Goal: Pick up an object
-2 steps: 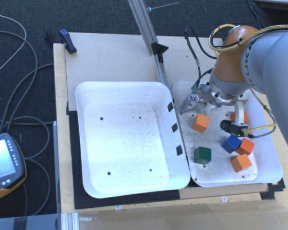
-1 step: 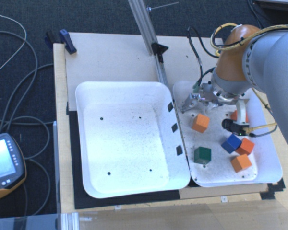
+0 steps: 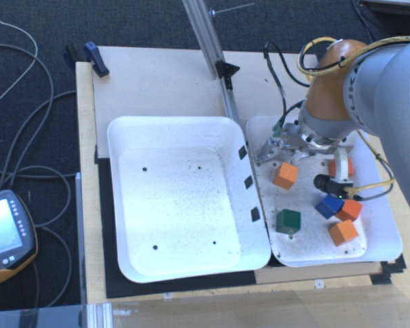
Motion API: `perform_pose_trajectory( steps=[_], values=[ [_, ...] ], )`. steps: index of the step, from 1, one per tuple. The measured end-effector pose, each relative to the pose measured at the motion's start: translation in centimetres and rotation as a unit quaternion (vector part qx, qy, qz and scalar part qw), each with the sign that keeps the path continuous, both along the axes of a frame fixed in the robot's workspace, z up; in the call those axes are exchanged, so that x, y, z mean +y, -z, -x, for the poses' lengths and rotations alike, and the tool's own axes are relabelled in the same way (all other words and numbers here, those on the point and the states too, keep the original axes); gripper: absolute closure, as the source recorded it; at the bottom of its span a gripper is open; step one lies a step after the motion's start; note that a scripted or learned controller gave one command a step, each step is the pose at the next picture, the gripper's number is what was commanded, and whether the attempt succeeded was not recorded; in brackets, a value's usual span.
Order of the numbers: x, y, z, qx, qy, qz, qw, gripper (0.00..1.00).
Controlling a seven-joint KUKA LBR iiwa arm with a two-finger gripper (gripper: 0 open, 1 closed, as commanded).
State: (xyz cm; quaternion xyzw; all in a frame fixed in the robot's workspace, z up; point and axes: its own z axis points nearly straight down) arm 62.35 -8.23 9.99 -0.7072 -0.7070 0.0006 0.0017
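Note:
My gripper (image 3: 281,153) hangs low over the far left part of the right bin (image 3: 376,251), below the orange wrist band. An orange cube (image 3: 285,175) sits just in front of the gripper, touching it or nearly so; whether it is held is unclear. A green cube (image 3: 288,221) lies nearer the front, close to the bin's left wall. To the right are a blue block (image 3: 328,206), an orange-red block (image 3: 351,210) and another orange cube (image 3: 343,232). An orange and white piece (image 3: 340,167) lies under the arm.
The left bin (image 3: 123,142) stands beside the right one, with black clips (image 3: 248,182) along the shared wall. A slanted metal pole (image 3: 205,33) rises behind the bins. A blue clamp (image 3: 96,58) sits at the bench's far left corner. Cables trail from the wrist.

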Motion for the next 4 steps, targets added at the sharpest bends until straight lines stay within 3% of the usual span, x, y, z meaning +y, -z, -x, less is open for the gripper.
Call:
perform_pose_trajectory(
  steps=[2, 3, 4],
  values=[
    [-0.9, 0.0, 3.0, 0.0, 0.0, 0.0002, 1.0, 0.0],
    [-0.9, -1.1, 2.9, -0.002, 0.0, -0.0003, 1.0, 1.0],
    [-6.4, -2.5, 1.1, -0.004, 0.001, 0.0026, 1.0, 1.0]
  ],
)
